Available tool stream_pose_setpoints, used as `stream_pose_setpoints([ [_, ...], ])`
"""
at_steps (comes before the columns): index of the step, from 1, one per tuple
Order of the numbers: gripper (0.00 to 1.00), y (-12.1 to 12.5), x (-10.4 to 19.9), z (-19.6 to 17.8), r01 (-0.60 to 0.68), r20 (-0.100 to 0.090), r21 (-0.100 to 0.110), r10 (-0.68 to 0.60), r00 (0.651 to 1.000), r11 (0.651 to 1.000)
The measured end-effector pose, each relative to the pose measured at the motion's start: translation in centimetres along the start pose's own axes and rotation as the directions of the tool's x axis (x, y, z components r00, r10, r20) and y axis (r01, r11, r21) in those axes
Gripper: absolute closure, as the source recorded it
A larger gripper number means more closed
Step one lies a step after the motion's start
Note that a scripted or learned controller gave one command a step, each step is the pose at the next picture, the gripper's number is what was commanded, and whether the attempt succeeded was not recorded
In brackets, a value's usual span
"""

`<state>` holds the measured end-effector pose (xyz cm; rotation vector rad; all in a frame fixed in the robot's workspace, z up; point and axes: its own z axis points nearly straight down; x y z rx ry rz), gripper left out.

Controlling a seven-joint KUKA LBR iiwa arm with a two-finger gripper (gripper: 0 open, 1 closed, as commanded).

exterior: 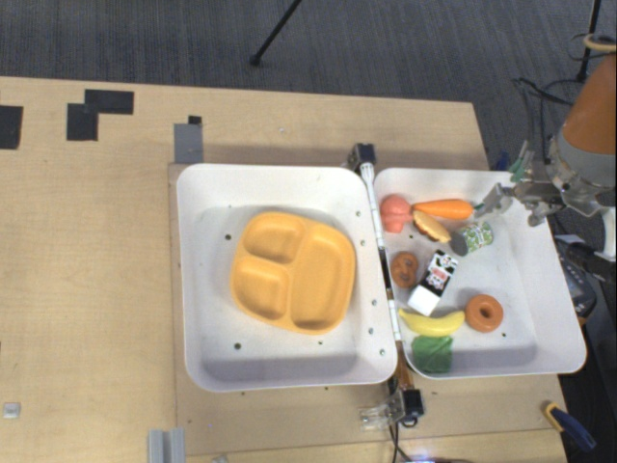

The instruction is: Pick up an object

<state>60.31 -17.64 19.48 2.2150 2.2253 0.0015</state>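
The right bin (549, 287) holds several toy foods: a pink peach (393, 210), a carrot (443, 207), a tan bun-like piece (431, 226), a brown donut (405, 268), a black-and-white box (439, 278), a banana (432, 322), a green vegetable (434, 354) and an orange donut (484, 313). My gripper (468, 238) reaches in from the right, low over the bin's upper middle. Its tip is at a small green-and-white object (480, 233), just right of the bun-like piece and below the carrot. The arm's body hides how the tip meets that object.
The left bin (207, 258) holds a yellow divided plate (292, 270). A ridge (381, 258) separates the two bins. The arm's wrist with its orange band (590, 123) hangs over the right bin's far right corner. Wooden bench surface surrounds both bins.
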Motion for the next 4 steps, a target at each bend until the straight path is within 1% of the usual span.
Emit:
stream_pose_setpoints([
  [1, 0.0, 1.1, 1.5, 9.9, 0.038, 0.0, -0.002, -0.038, 0.999, 0.999],
  [2, 1.0, 1.3, 1.6, 8.8, 0.04, 0.001, -0.006, -0.04, 0.999, 0.999],
  [3, 1.0, 2.8, 8.6, 0.2, -0.561, -0.001, 0.001, 0.561, 0.828, 0.828],
  [4, 1.0, 4.9, 12.5, 1.0, -0.236, -0.001, 0.0, 0.236, 0.972, 0.972],
])
